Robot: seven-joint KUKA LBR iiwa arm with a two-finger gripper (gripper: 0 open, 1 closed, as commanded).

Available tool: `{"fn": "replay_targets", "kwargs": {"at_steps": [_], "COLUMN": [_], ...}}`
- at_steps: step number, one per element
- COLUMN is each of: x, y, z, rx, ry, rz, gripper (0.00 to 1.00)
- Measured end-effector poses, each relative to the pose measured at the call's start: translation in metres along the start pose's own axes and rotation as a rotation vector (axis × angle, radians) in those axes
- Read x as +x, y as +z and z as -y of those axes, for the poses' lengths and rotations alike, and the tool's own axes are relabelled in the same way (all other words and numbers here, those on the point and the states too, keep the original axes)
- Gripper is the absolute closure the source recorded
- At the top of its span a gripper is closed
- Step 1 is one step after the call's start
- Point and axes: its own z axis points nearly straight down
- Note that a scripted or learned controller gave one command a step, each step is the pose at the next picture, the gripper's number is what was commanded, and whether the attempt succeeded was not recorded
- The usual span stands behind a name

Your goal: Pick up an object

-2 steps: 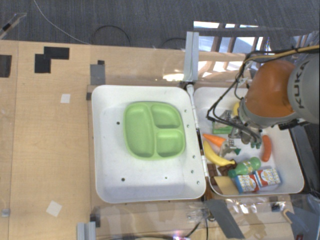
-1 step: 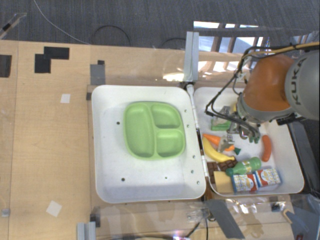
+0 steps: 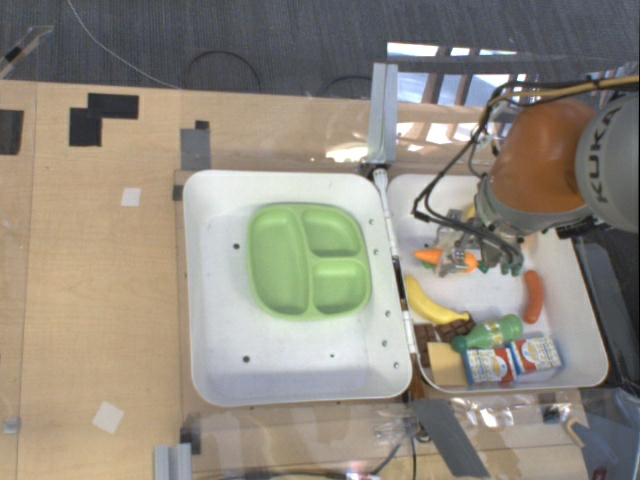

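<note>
Partly hidden: carrot (image 3: 428, 257) under gripper (image 3: 462, 260); jaws indistinct, right bin (image 3: 590, 353).

The gripper (image 3: 468, 258) hangs in the right bin (image 3: 590, 353), just beside a carrot (image 3: 429, 257). Right of it lies a sausage (image 3: 533, 297); nearer the camera, banana (image 3: 430, 306) and bottle (image 3: 488, 333); far left, a divided plate (image 3: 306, 259).

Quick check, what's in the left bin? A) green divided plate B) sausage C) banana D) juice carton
A: the green divided plate lies in the left bin; the banana, juice carton and sausage are all in the right bin.
</note>
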Motion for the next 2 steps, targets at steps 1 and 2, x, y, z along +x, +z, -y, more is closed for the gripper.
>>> {"fn": "replay_targets", "kwargs": {"at_steps": [1,2], "x": [-0.058,0.006], "y": [-0.177,-0.168], "z": [0.039,-0.005], "rx": [0.002,0.001], "ry": [0.136,0.192], "rz": [-0.039,-0.053], "gripper": [1.00,1.00]}}
